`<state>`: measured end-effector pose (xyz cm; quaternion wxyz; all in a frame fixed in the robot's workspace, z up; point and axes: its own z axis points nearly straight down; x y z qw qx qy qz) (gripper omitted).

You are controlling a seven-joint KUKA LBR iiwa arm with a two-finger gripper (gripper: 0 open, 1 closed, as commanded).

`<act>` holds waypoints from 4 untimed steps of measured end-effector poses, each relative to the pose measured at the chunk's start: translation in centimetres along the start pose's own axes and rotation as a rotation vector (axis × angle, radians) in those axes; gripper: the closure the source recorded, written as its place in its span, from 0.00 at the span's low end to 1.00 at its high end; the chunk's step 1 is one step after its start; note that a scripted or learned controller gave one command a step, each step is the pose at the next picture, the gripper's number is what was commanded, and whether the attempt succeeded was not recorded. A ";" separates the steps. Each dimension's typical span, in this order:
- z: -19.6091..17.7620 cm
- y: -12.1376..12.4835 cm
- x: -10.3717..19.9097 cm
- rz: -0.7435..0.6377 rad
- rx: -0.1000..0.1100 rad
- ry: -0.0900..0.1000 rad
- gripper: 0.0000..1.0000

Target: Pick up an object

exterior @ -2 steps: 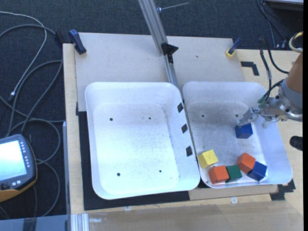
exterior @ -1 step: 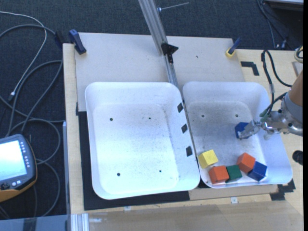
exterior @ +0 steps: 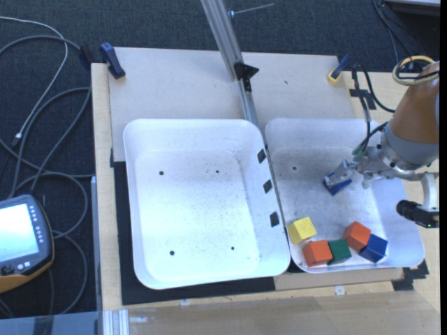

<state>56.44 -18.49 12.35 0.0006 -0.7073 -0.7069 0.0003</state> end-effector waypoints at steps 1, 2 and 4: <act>-4.4 4.5 -1.9 -0.003 -0.010 -0.004 0.00; 2.8 2.6 2.6 -0.004 0.007 0.004 0.00; 2.4 6.0 10.1 -0.009 -0.004 0.003 1.00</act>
